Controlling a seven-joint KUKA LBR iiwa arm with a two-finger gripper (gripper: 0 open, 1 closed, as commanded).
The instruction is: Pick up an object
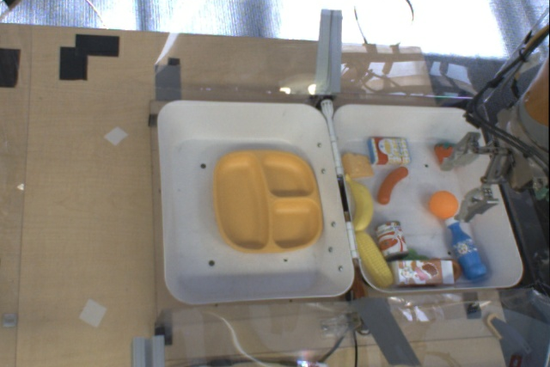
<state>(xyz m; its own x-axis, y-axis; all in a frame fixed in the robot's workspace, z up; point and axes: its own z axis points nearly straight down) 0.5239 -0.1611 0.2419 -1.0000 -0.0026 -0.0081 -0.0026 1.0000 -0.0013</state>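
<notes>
Gripper [475,176] at right bin's [507,271] 3 o'clock, fingers spread wide, nothing held; orange ball [443,204] just beside.

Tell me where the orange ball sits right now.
The orange ball lies in the right bin, toward its right side, just above the blue bottle and right of the sausage. The pincer hovers close by on its right.

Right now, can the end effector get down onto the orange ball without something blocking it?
Probably yes. The end effector sits just right of the orange ball, with bare bin floor between them. The blue bottle lies close below the ball, so a wide approach might nudge it.
</notes>
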